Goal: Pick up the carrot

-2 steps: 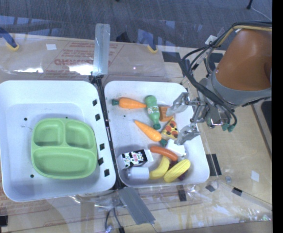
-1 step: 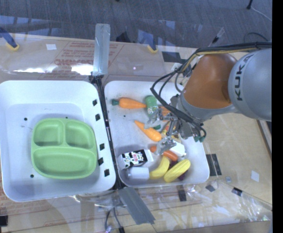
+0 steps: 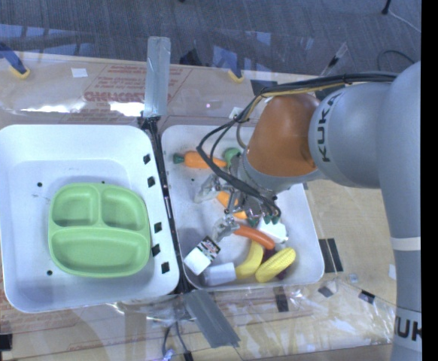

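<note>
The arm (image 3: 354, 138) reaches in from the right and bends down over the right bin (image 3: 303, 201), its orange band hanging above the clutter, which suits a pick from above. The claw (image 3: 243, 210) sits low among the items in the middle of that bin, half hidden under the wrist and its black cables; I cannot tell how it is set or whether anything is in it.

The carrot (image 3: 196, 160) lies near the bin's far left corner, orange with a green tip, flat on the floor and apart from the claw. Other orange pieces lie closer to the claw: a small one (image 3: 224, 198) just beside it and a long reddish-orange one (image 3: 254, 237) toward the front. These could be mistaken for the target. A banana (image 3: 249, 262) and a yellow corn cob (image 3: 275, 265) rest against the front wall, with a small white box (image 3: 202, 256) at the front left.

The left bin (image 3: 8, 171) holds a green divided plate (image 3: 98, 229), lying flat and well away from the work.

Both bins sit side by side on a tabletop (image 3: 91, 89) covered in clear plastic sheeting, taped down. Beyond it is dark grey carpet (image 3: 76, 6).
</note>
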